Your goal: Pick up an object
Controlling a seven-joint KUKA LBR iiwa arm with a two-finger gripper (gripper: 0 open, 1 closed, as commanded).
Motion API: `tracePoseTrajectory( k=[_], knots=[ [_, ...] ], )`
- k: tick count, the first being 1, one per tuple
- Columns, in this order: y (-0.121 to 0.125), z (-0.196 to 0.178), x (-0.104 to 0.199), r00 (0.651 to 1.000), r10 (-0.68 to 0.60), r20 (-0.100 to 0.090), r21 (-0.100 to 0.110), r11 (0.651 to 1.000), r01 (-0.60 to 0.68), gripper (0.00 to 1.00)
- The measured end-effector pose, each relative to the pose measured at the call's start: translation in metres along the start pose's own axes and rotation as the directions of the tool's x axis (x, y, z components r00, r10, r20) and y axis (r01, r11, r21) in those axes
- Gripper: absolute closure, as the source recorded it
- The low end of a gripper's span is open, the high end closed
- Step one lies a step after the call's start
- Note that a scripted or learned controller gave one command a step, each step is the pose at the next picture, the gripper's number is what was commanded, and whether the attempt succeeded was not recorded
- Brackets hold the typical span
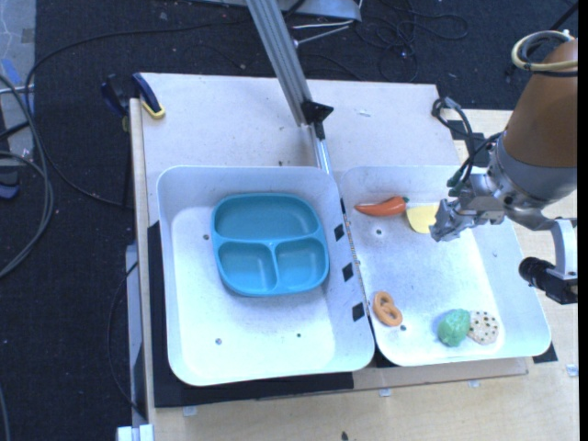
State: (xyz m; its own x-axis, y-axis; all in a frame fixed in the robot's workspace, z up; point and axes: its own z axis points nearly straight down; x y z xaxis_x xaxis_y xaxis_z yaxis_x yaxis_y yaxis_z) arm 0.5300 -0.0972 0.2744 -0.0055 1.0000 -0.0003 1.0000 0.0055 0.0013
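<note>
Camera view: white bins point(184, 246) on bench point(230, 118)

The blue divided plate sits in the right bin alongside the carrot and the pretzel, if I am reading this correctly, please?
Not quite: the camera view shows the blue divided plate in the left bin. The carrot and the pretzel lie in the right bin.

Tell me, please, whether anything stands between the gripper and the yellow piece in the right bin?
Nothing visible does. The gripper hangs right beside the yellow piece, with the carrot on the piece's far side, not between them.
</note>
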Motion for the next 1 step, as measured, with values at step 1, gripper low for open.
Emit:
tracePoseTrajectory(
  k=[1],
  knots=[
    [0.0163,-0.001,0.0513,1.0,0.002,0.001,0.0,1.0,-0.002,1.0]
  ],
)
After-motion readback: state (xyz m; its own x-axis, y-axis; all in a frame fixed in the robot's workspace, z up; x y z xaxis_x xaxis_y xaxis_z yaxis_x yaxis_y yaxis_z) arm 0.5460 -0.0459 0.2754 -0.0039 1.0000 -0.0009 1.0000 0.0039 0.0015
